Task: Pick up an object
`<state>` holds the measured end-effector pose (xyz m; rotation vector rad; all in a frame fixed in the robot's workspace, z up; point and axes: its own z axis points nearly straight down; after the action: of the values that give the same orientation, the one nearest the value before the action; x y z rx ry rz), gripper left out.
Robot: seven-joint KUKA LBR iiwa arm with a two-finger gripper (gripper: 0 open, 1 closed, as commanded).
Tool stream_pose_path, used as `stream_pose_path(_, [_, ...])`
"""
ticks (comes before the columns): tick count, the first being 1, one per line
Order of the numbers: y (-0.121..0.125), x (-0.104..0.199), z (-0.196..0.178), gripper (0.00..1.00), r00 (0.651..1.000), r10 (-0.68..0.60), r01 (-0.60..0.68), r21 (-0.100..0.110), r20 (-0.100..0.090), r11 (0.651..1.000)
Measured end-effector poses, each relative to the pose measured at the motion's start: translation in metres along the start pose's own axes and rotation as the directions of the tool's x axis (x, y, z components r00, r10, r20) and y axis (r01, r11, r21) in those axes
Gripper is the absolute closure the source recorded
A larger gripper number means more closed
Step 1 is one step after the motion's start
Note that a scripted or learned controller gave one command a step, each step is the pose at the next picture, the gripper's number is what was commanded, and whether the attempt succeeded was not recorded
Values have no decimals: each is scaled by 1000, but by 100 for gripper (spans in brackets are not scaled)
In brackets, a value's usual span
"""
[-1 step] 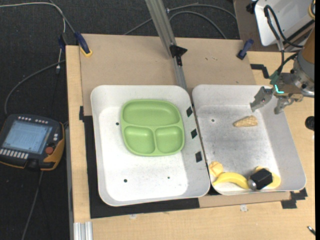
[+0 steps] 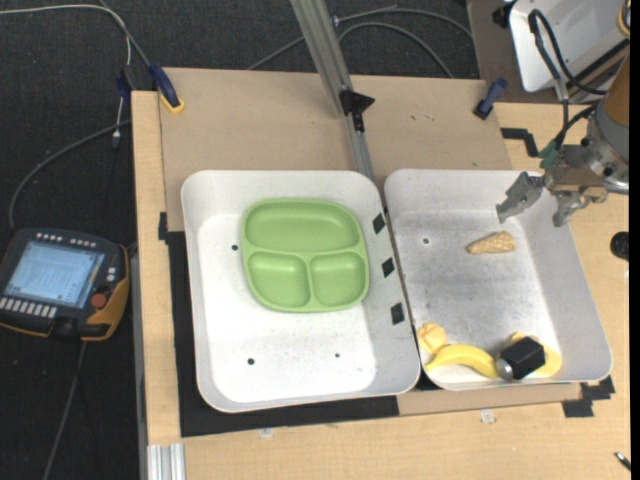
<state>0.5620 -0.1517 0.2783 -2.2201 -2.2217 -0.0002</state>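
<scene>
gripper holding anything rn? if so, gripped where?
Nothing held. The gripper is open above the right bin's far edge, with only air between its fingers; the bread piece lies apart on the bin floor.

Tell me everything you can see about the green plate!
The green plate is a light green tray with rounded corners, and it looks like smooth plastic. It has three sections: one long one along the far side and two smaller ones side by side nearer the camera. Nothing lies in any of them. It sits flat, right side up, on the floor of the left white bin, toward the bin's far half. It touches only the bin floor under it, and it lies away from the gripper.
</scene>
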Motion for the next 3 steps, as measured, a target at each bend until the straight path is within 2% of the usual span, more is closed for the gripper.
stream_pose_path(1, [9,2,58,0,1000,1,-1,6,-2,1000])
stream_pose_path(2, [9,0,101,0,1000,1,-1,5,-1,1000])
stream_pose_path(3, [6,2,164,0,1000,1,-1,7,-2,1000])
